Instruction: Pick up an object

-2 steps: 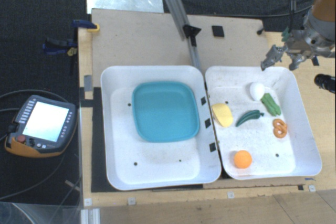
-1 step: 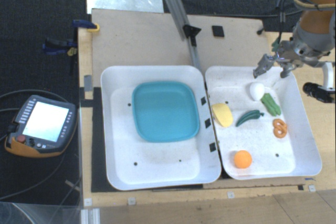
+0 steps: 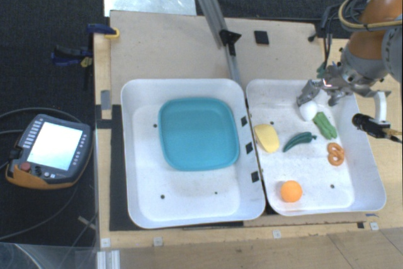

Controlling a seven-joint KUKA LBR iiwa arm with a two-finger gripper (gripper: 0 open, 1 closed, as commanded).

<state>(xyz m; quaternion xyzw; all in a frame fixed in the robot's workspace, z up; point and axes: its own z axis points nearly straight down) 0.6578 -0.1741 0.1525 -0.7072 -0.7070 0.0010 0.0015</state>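
Right white plastic bin [image 3: 359, 198], near to far: round orange ball [image 3: 291, 191] at 7 o'clock; orange pretzel-shaped piece [image 3: 335, 154] at 3; dark green curved pepper [image 3: 298, 140] centrally; yellow rounded block [image 3: 267, 137] at 9; light green ridged gherkin [image 3: 325, 125]; white egg-shaped object [image 3: 308, 111] at 12, under the two-finger gripper [image 3: 321, 92], grip state indeterminable. Left bin [image 3: 141, 198]: teal square plate [image 3: 198, 134].
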